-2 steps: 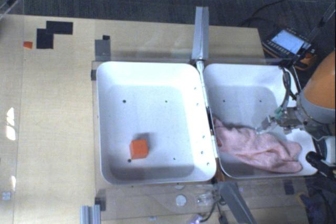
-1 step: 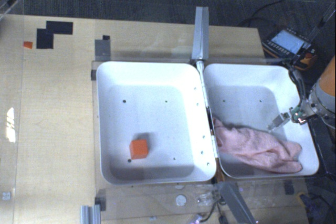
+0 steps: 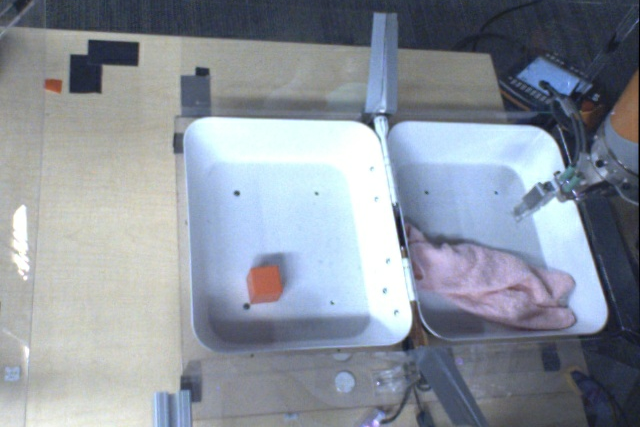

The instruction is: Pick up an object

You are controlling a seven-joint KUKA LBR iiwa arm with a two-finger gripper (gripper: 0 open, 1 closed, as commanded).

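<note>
Above right bin (image 3: 470, 140), claw (image 3: 540, 197) holds nothing.

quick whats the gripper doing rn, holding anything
Gripper: over the right side of the right bin, above and apart from the pink towel; nothing visible between its fingers. Open or closed cannot be told.

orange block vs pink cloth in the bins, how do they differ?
The orange block is small, rigid and boxy; the pink cloth is much larger, soft and crumpled flat. The block sits alone in the left bin, near its front-left; the cloth sprawls along the front of the right bin. The gripper hangs over the right bin, nearer the cloth. Both lie loose on white bin floors.
</note>
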